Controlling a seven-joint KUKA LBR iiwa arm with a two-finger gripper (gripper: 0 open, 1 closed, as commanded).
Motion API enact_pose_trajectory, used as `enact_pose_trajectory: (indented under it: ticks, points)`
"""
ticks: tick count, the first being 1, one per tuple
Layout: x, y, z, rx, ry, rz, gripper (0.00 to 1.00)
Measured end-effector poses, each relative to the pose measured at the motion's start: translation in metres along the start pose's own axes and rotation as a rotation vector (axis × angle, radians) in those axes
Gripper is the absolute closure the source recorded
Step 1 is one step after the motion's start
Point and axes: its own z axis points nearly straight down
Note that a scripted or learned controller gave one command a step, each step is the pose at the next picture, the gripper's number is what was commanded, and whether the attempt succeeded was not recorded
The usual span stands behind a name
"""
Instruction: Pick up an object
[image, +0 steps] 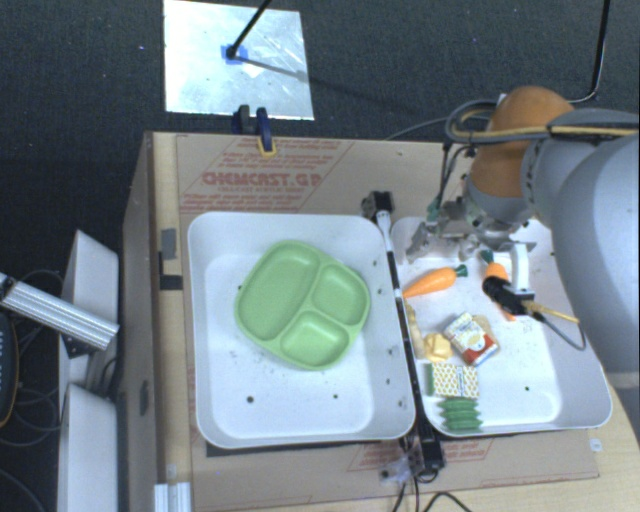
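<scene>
My gripper (452, 238) hangs over the far end of the right bin (575, 385), just above and behind a toy carrot (430, 282) that lies against the bin's left wall. Nearer the front lie a red and white packet (472, 339), a small yellow piece (437, 346), a white and green patterned block (453, 380) and a green pod-like toy (460, 413). A small orange piece (496, 269) shows right beside the gripper body. Nothing is seen between the fingers.
The left bin (230, 400) holds a light green divided plate (303, 303) near its middle. A black divider (398, 320) runs between the two bins. The grey arm (585, 200) covers the right bin's far right corner.
</scene>
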Motion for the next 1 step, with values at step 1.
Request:
enact_pose_trajectory:
  ticks: [1]
  points:
    - [-0.0027,-0.0010,0.0109,0.002,0.000,0.004,0.00]
